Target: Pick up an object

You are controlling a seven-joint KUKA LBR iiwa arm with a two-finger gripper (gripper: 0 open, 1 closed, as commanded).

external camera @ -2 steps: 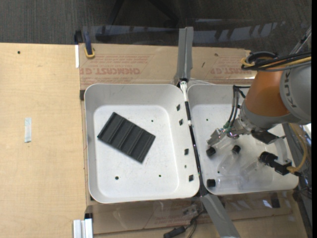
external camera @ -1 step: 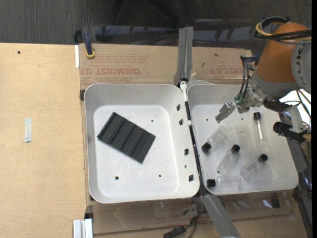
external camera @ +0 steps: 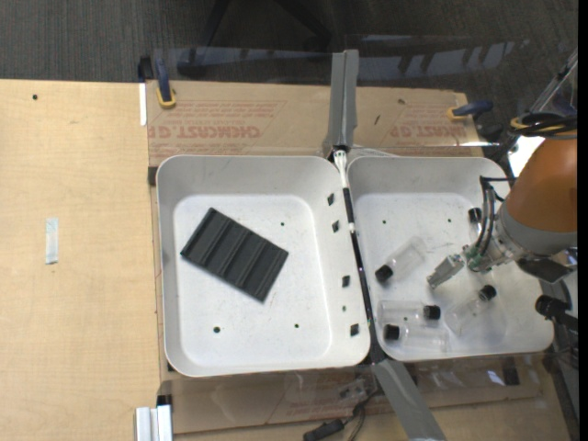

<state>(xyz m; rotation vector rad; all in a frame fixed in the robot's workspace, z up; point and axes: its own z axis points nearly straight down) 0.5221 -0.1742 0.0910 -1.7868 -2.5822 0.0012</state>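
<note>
Several small clear plastic vials with black caps [external camera: 404,271] lie scattered in the right white bin [external camera: 418,187]. The pincer [external camera: 447,270] is low among them, just right of that vial; its state I cannot tell. A dark ribbed rectangular plate [external camera: 234,254] lies in the left white bin [external camera: 241,175].

Arm [external camera: 542,200]: one, entering from the right edge
- Orange band: broad, rounded, glossy, with a bright highlight along its upper edge
- Grey collar: under the orange, smooth and curved, lighter than the parts beside it
- Cables: thin dark leads running down the arm's left side to the wrist, one ending in a small black plug
- Wrist: compact cluster of small parts with a green spot, detail too fine to read
- Gripper [external camera: 445,272]: slim pale-grey metal piece with darker edges
- Dark fittings: black blocks at the arm's lower right, shapes unclear
</note>
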